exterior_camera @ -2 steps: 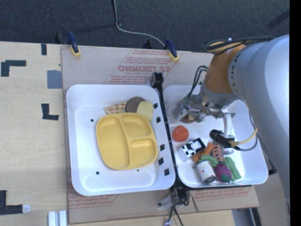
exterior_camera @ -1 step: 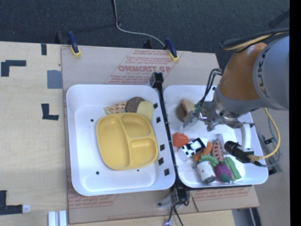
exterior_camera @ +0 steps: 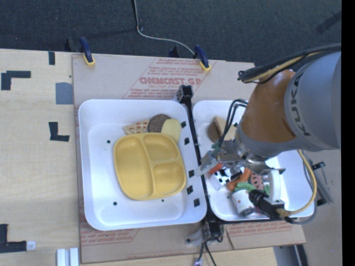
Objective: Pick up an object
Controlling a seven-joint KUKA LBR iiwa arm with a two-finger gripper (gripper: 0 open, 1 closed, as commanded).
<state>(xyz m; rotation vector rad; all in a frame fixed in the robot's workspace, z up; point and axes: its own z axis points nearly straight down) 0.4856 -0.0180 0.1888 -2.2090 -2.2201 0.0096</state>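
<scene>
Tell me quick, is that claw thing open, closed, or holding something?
Gripper: cannot be told. It sits low in the right bin among small objects, with the arm covering much of it.

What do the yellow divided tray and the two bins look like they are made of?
Yellow divided tray: likely moulded plastic, matte, with smooth rounded compartment ridges. Left bin and right bin: probably thin formed plastic, white, slightly glossy, with rounded corners.

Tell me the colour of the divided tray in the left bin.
Yellow: the divided tray, seen in the camera view.
</scene>
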